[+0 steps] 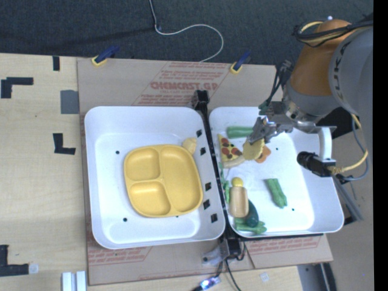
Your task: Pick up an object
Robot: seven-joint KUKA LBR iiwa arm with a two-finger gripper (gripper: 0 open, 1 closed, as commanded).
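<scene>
My gripper (259, 136) hangs over the far left part of the right bin (315, 220). A yellow and orange toy food piece (255, 151) sits between its fingertips, and the fingers are shut on it. Close by in that bin lie a pizza slice (228, 150) and a green bean-like piece (239, 130). Nearer the front are a green pickle (276, 193), a hot dog (238, 200) and a dark green leafy piece (250, 222).
The left bin (103, 162) holds a yellow divided plate (162, 179) and a small pale piece (190, 144) by the divider. A black fitting (312, 162) on the arm juts over the right bin's right side. A white cable (182, 29) lies behind the bins.
</scene>
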